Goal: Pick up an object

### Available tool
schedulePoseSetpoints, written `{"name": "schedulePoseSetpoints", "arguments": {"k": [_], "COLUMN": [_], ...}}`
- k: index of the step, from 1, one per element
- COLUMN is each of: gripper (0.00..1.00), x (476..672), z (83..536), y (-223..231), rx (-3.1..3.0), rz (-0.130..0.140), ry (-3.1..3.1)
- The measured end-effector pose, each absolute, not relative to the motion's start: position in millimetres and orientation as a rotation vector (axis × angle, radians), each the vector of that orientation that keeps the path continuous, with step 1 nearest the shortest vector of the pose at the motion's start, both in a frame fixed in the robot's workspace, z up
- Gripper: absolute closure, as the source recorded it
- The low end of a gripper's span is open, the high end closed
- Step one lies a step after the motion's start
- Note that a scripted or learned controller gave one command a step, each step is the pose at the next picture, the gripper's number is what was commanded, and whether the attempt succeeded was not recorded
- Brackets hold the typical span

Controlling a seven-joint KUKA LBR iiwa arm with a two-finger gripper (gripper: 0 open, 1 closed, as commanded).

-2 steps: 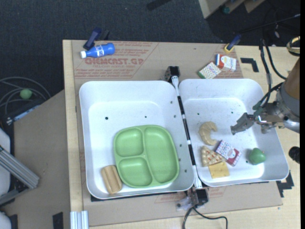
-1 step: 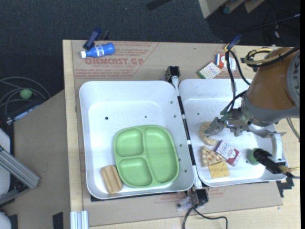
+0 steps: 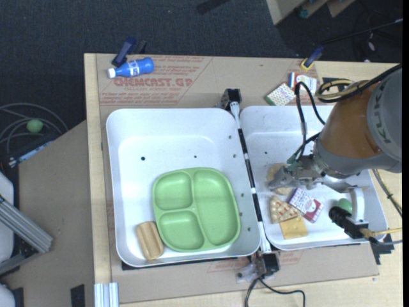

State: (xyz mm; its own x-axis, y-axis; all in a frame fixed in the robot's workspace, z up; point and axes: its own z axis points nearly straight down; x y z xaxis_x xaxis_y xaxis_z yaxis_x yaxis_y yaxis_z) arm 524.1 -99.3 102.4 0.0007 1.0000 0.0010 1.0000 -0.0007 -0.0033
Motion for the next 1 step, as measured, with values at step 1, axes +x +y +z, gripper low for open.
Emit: {"name": "schedulePoseSetpoints", "arguments": {"k": [1], "gripper": [0.00], "x": [520.9], "z": [84.2], "y": [-99.1], "rx": [-2.220], "rz": [0.002], "ry": [-2.219]}}
